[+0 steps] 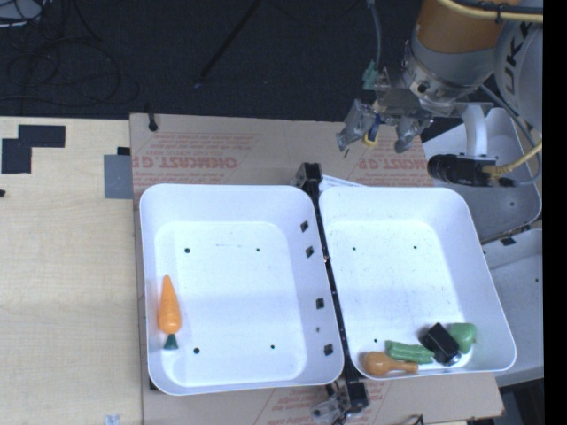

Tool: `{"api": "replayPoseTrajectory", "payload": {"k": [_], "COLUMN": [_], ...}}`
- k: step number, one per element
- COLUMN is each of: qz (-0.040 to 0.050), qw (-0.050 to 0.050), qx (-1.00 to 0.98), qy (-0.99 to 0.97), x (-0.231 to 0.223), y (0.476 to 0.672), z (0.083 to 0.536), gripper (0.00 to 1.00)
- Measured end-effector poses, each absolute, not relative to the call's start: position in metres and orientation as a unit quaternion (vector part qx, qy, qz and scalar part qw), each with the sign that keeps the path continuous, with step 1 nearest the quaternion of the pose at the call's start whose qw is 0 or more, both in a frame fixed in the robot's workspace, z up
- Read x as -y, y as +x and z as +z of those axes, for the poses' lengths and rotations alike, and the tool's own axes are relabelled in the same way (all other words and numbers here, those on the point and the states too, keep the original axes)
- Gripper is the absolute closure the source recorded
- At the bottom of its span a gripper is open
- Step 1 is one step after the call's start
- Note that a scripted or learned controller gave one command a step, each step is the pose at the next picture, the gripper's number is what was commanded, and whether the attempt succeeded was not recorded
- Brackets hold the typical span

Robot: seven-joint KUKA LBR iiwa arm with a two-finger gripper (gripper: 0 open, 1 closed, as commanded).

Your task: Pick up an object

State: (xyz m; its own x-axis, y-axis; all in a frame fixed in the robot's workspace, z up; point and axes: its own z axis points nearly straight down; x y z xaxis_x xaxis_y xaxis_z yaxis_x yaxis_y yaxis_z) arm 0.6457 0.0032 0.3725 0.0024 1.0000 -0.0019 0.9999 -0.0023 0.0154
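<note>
- Hanging above the bench behind the bins, the gripper (379,135) sits at the end of the grey arm (518,38), under the orange band (456,16).
- Its two fingers are spread wide apart, one out to each side, with nothing between them.
- Directly beneath it lies brown cardboard (266,153) printed with reddish lettering; both bins rest on this sheet.
- Just below the gripper and slightly toward the viewer is the far rim of the right bin (403,237), a shallow white tray.
- Well away from the gripper, in that bin's near right corner, four things are clustered together.
- A black block (439,343) lies tilted among them, touching or overlapping a light green piece (462,334) beside it.
- A darker green pod (409,352) lies lengthwise just left of the black block.
- An orange-brown pear shape (386,364) lies against the near wall, just beside the pod.
- Down and left of the gripper, across a black divider strip (319,268), is the left bin (230,237).
- A carrot (168,311) with a small green tip lies by that bin's left wall, farthest from the gripper, pointing lengthwise along the wall.
- Left of the cardboard is a pale wooden tabletop (62,282) with dark patches.
</note>
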Motion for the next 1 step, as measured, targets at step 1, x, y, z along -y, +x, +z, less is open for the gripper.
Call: {"api": "replayPoseTrajectory", "payload": {"k": [1], "qz": [0.0040], "qw": [0.002], "qx": [-0.710], "qy": [0.704], "x": [-0.0864], "y": [0.6441], "z": [0.4732], "gripper": [0.00]}}
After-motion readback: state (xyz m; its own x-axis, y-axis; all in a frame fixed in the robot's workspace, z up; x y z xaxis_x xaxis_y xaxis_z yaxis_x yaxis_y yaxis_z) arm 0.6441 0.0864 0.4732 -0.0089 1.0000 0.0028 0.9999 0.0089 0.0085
